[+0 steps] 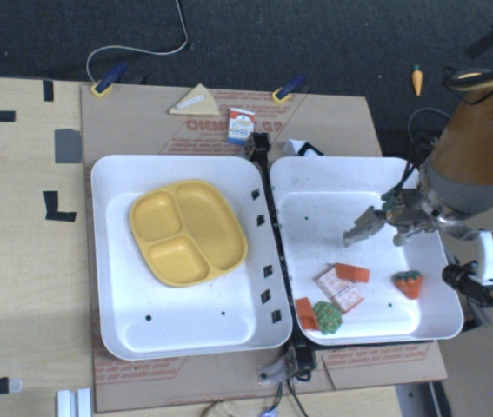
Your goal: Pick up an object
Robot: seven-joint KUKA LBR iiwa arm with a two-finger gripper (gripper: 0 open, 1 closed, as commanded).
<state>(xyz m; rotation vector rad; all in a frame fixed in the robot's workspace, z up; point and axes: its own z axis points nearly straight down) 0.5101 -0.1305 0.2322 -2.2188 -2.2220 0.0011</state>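
The right bin point(316, 181) holds several small items along its near side. A white and red packet point(339, 291) lies beside an orange block point(353, 274). Nearer the front are a green broccoli piece point(329, 315) and an orange-red piece point(305, 313). A red strawberry-like toy point(409, 283) sits toward the bin's right wall. My gripper point(381, 231) hangs over the middle right of this bin, above and behind the items. Its fingers point(361, 228) are spread open with nothing between them.
A yellow divided plate point(188, 231) lies in the left bin point(116, 320). Behind the bins on the cardboard are a small red and white carton point(241, 126), a pale wedge point(196, 101) and two blue clips point(291, 86). A cable loops at the back.
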